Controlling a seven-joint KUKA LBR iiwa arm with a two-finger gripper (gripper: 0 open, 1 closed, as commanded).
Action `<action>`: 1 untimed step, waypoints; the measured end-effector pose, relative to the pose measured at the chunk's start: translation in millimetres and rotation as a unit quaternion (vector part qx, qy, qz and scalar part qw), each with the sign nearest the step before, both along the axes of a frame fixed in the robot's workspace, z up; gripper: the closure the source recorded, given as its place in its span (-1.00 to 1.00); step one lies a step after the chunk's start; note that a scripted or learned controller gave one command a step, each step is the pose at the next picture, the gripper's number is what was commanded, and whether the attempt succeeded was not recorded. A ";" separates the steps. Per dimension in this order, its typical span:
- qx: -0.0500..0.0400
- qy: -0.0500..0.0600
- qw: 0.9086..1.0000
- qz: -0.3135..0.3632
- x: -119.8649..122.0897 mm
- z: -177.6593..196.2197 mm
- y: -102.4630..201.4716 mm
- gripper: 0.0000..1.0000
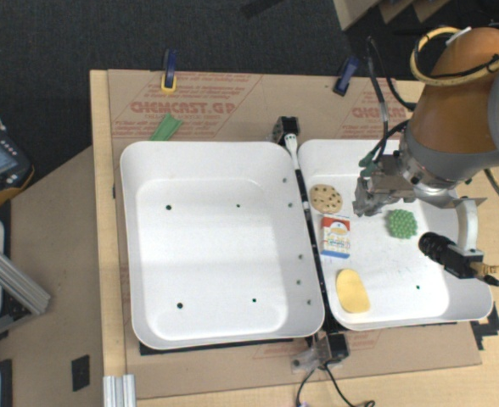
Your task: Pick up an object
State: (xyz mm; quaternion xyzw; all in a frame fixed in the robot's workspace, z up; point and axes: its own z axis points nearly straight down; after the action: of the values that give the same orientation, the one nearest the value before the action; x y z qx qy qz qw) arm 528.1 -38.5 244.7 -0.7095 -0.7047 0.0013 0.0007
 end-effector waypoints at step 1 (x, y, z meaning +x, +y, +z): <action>0.002 -0.004 1.000 0.008 -21.0 42.3 77.1 1.00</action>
State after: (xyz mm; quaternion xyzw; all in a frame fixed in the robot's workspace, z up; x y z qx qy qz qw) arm 507.1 38.6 287.0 -0.7041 -0.7101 -0.0027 -0.0007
